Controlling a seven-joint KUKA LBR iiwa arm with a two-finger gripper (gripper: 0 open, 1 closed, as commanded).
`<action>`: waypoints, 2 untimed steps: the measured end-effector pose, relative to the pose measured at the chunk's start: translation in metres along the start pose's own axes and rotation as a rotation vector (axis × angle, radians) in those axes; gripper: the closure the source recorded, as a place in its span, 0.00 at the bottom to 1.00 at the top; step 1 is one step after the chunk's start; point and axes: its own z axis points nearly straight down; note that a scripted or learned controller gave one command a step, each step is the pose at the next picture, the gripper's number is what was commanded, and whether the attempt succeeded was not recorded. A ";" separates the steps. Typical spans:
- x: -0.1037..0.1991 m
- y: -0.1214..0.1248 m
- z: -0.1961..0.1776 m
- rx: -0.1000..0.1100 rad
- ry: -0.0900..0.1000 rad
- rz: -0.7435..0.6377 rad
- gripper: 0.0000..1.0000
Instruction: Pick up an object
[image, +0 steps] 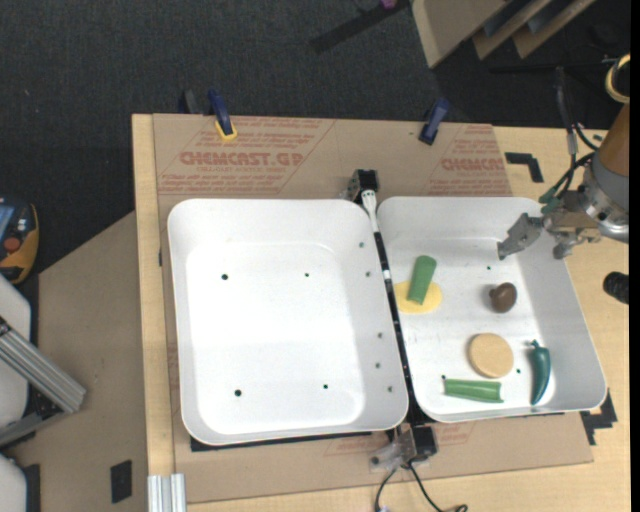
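Note:
The right bin (455, 225) holds several small objects. A green cylinder (423, 276) lies partly over a yellow disc (413, 298) near the bin's left wall. A brown ball (502, 296) sits toward the right. At the front are a tan round disc (490, 354), a green stick (472, 390) and a dark green pepper (539, 372). My gripper (537, 243) hangs over the bin's far right corner, above and behind the brown ball. It is open with nothing between its fingers.
The left bin (200, 300) lies beside the right one, with a black divider strip (385, 290) between them. Both rest on a cardboard sheet (290, 155) clamped at the back. The arm and its cables (600, 170) come in from the right.

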 end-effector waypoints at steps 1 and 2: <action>-0.035 0.046 -0.073 -0.011 -0.006 -0.001 0.00; -0.033 0.083 -0.205 -0.019 -0.008 -0.003 0.00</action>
